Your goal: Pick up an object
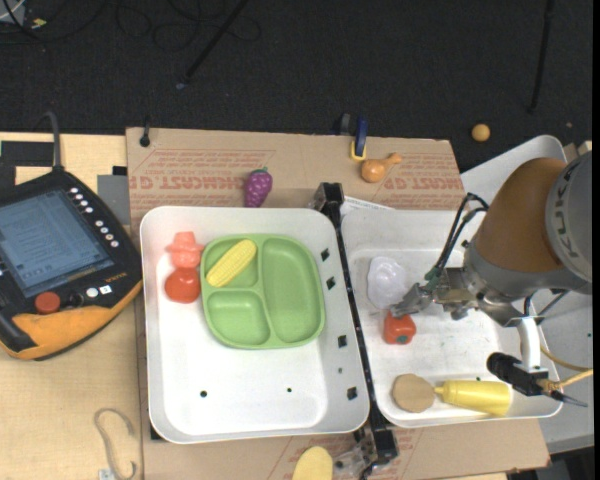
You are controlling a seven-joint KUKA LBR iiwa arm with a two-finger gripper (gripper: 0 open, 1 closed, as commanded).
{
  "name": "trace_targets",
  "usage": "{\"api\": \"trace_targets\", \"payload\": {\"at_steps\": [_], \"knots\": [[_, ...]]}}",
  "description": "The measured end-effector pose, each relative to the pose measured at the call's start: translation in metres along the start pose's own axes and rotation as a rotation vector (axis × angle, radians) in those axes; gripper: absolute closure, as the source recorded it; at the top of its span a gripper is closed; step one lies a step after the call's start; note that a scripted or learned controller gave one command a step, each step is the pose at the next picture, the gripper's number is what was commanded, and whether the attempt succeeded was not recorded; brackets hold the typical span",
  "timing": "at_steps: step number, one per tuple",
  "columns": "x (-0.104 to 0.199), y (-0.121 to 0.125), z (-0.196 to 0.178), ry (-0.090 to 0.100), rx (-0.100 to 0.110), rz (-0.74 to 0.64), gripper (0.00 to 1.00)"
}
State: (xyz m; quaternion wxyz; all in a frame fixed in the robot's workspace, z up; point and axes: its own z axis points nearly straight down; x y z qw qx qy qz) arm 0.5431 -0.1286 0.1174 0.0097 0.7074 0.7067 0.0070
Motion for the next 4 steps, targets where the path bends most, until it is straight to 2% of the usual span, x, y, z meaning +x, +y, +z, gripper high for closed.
{"api": "trace_targets", "payload": {"at_steps": [1, 2, 3, 4], "knots": [[-0.001, -0.002, -0.007, 0.004, 0.007, 0.009, 1.0], [-0.003, -0.001, -0.049, 0.004, 0.023, 0.0, 1.0], [0.002, 0.001, -0.11, 0.004, 0.022, -0.001, 1.0], [0.001, 0.001, -0.11, 0.005, 0.025, 0.001, 1.0]]}}
